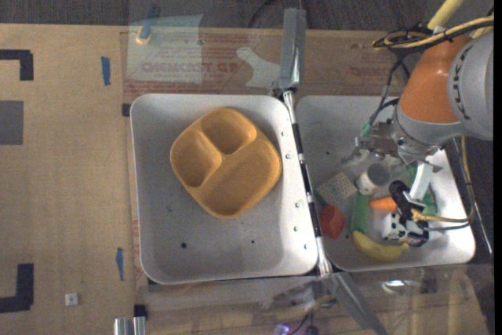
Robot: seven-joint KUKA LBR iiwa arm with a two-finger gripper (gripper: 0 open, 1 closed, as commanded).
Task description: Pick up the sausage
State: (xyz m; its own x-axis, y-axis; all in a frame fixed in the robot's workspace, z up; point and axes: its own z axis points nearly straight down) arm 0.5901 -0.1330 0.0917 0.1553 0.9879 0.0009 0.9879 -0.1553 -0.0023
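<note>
My gripper [375,159] hangs low over the middle of the right bin [314,121], below the grey wrist and its orange band [433,90]. Just under it lies a heap of toy food. A short orange-brown piece [384,204], possibly the sausage, lies in the heap a little in front of the gripper; the view is too small to be sure. A whitish cylinder [369,181] sits right beside the gripper's tip. Nothing can be seen held.
The heap also holds a red piece [332,221], a yellow banana [378,249], a green piece [361,209], a beige waffle-like square [337,186] and a black-and-white object [405,225]. A yellow divided plate [226,161] lies in the left bin [157,231].
</note>
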